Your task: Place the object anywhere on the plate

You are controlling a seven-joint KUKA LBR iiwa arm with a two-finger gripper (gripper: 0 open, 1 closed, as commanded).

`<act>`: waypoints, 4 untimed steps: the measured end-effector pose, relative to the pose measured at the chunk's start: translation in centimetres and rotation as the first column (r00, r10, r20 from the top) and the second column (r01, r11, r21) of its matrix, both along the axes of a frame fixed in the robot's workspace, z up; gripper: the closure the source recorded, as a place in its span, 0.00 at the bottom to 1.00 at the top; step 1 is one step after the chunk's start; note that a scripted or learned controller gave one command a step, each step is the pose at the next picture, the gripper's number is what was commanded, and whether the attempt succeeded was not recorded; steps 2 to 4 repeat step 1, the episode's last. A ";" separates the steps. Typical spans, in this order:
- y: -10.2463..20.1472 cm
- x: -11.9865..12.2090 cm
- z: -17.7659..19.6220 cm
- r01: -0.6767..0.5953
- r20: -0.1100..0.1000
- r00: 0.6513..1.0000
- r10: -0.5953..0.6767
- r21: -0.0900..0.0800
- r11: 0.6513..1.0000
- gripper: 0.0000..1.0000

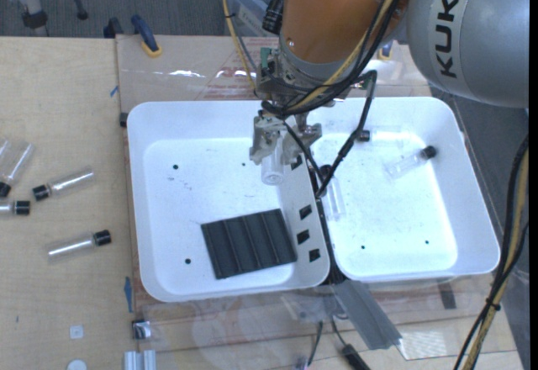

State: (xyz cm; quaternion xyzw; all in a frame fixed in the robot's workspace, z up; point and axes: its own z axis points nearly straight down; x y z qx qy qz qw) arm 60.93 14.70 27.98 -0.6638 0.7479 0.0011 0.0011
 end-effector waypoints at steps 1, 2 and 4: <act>1.8 -2.3 -1.1 0.079 -0.001 0.997 -0.079 0.000 0.997 1.00; 1.8 -2.3 -1.1 0.079 -0.001 0.997 -0.079 0.000 0.997 1.00; 1.8 -2.3 -1.1 0.079 -0.001 0.997 -0.079 0.000 0.997 1.00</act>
